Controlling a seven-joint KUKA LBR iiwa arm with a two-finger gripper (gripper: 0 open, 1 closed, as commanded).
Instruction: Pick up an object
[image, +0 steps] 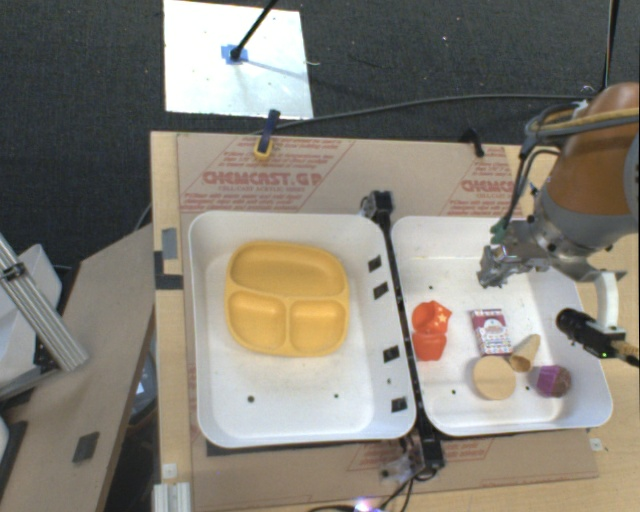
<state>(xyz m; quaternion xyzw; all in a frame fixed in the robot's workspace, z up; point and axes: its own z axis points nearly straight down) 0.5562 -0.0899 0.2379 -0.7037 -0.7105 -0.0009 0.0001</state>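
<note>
The right bin (440, 240) holds a red-orange cup (430, 329) lying near its left wall. A small purple-and-white packet (491, 332) lies beside it. A tan round piece (493, 379), a small cone-shaped piece (525, 351) and a purple object (550, 380) sit toward the bin's front right. My gripper (493, 265) hangs over the back part of the right bin, above and behind the packet, with nothing seen between its fingers. Its tips are too small and dark to read.
The left bin (215, 400) holds a yellow divided plate (288, 298). A black hinge strip (392, 320) runs between the two bins. A black cable crosses the bench behind them. A white sheet (236, 60) lies on the dark floor at the back.
</note>
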